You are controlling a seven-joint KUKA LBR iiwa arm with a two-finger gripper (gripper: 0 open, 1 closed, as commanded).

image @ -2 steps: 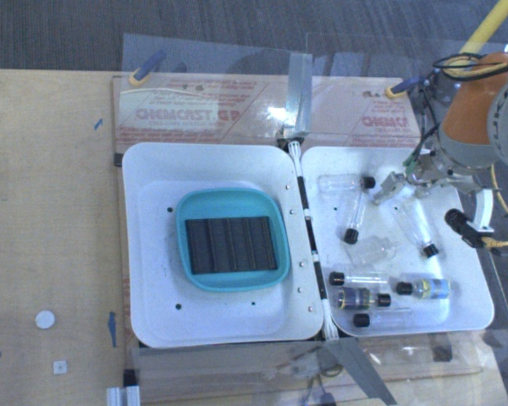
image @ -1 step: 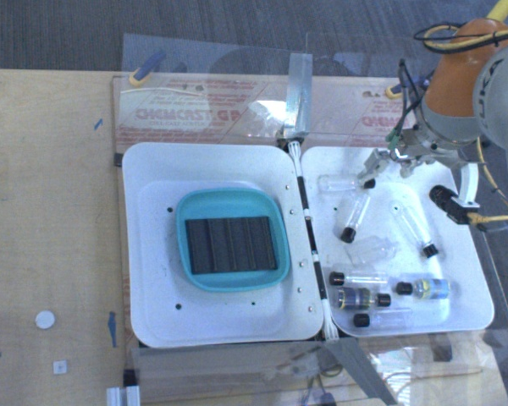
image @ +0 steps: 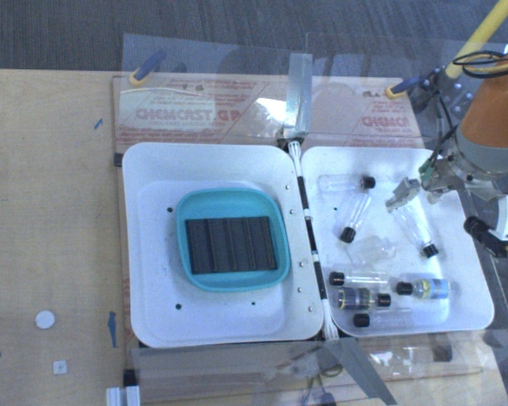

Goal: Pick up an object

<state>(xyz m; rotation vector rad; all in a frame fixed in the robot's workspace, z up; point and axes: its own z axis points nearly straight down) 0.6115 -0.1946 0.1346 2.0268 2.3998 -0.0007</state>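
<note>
capped vials [image: 364, 298] lie at the right bin's [image: 478, 311] near edge, well below the tool [image: 404, 194]; a nearer vial [image: 415, 227] sits just beneath it. whether the tool is apart, i cannot tell; best to centre over one vial

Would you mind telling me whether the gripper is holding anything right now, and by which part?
It cannot be told: the gripper hovers over the right bin near a clear vial, with nothing visibly held.

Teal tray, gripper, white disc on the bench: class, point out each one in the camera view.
teal tray [image: 189, 208]: camera view, on its left rim, in the left bin.
gripper [image: 404, 194]: camera view, at its tip, over the right bin.
white disc [image: 45, 319]: camera view, on its middle, on the bench.
</note>
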